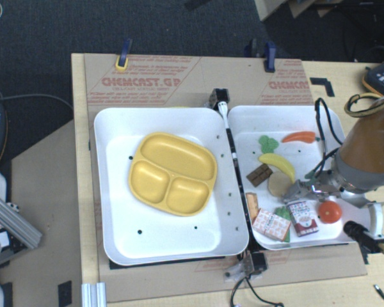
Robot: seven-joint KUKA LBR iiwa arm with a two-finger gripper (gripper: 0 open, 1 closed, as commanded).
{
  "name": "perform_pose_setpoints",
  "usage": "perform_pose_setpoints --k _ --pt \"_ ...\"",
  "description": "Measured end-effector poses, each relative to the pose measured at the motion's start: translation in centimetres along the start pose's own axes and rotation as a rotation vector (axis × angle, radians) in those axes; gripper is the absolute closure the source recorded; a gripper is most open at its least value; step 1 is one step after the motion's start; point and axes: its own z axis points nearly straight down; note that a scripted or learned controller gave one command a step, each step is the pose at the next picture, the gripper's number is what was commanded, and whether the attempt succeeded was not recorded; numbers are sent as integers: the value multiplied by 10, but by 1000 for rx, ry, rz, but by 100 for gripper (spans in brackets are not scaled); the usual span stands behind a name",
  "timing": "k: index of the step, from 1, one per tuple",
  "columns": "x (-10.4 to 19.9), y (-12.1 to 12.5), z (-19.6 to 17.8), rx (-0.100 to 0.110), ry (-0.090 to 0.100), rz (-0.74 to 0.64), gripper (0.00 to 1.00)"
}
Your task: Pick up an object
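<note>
- Red-and-white carton (302, 218) just below the gripper (305, 189), flat on the right bin (243, 117) floor, long axis running up-down in the view.
- Can't tell the gripper's state from this angle, nothing visibly held.
- Red tomato (330, 212) just right of the carton, tan disc (279, 185) and banana (276, 164) off to the gripper's left, chocolate bar (260, 174) beyond.
- Left bin (109, 190) well away to the left, holding a yellow divided plate (172, 173).
</note>
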Motion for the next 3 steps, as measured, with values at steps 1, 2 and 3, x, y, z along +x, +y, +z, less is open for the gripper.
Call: perform_pose_setpoints --k 1,2,3 --pt "0 0 1 -2 -1 1 0" --pt "0 0 -10 -5 -2 2 100" --pt "-9 -6 -63 -11 -6 2 100"
